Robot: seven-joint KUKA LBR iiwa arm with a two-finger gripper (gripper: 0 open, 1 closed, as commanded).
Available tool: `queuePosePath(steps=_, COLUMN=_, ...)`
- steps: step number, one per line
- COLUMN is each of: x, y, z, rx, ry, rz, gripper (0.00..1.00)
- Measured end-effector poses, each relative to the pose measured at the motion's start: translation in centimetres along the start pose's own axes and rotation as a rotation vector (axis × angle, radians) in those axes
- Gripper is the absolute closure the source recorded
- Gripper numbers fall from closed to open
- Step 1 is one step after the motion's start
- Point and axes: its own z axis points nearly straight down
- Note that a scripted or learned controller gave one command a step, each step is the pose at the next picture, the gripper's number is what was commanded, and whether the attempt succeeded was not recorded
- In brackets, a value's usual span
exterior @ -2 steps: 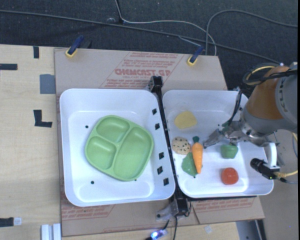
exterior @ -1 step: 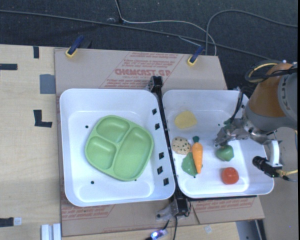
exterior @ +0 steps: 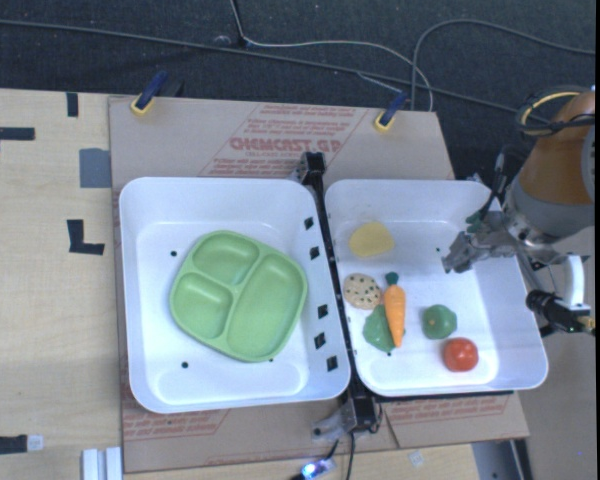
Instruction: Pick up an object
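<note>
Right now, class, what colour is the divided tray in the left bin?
Light green; the divided tray shows clearly in the camera view.

Robotics lab; clamped cardboard, taped bench, loose cables

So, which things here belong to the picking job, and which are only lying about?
Belonging to the job:
- tool, over the right bin
- yellow piece
- cookie
- carrot
- green vegetable
- tomato
- leafy green piece, under the carrot

Only lying about:
- green divided plate in the left bin
- yellow clamps
- cables
</note>
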Motion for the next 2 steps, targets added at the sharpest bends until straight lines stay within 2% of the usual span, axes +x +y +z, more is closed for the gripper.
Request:
queuePosePath(steps=1, x=-0.1, y=-0.6, z=-4.5, rx=0.001, ry=0.000, rz=0.001, gripper=1.00)
queuePosePath(steps=2, x=-0.1, y=-0.5, z=-6.8, rx=0.003, ry=0.001, rz=0.000, gripper=1.00)
